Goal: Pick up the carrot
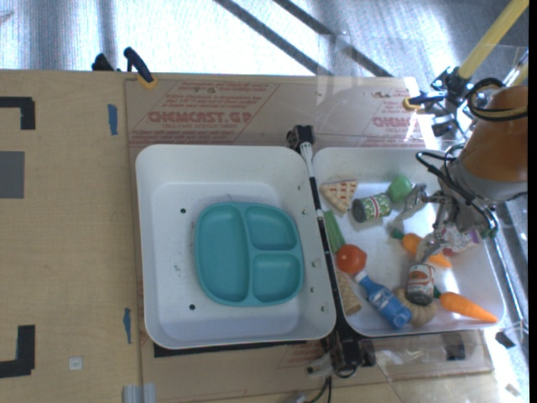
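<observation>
Gripper seen low over right bin, reaching in from the right; finger opening not discernible, nothing visibly held. Carrot found below and slightly right of gripper, lying flat near bin's lower right corner, apart from fingers; small jar just left of carrot, below gripper; blue bottle further left; green-labelled can left of gripper; teal divided plate well to the left, in left bin.
</observation>
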Controlling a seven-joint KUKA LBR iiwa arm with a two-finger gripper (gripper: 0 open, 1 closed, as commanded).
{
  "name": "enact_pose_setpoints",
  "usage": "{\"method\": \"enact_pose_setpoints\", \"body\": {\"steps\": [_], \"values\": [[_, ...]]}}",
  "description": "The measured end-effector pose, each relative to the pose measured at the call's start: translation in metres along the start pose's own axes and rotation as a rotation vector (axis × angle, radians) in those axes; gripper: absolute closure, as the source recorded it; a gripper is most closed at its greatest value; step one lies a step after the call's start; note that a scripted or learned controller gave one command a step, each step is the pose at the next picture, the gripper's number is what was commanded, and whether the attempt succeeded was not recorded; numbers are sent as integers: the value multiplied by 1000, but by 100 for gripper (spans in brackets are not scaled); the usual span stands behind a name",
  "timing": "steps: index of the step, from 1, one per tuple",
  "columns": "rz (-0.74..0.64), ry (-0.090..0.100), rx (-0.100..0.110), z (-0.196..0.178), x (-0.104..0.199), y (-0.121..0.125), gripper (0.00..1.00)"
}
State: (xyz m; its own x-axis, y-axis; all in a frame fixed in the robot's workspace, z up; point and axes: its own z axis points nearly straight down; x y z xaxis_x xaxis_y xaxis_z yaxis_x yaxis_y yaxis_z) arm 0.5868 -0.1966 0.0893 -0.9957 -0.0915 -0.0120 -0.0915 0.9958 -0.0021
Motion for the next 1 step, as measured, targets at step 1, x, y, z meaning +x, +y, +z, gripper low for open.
{"method": "enact_pose_setpoints", "body": {"steps": [1], "values": [[-2,-16,3,-15,-6,1,100]]}}
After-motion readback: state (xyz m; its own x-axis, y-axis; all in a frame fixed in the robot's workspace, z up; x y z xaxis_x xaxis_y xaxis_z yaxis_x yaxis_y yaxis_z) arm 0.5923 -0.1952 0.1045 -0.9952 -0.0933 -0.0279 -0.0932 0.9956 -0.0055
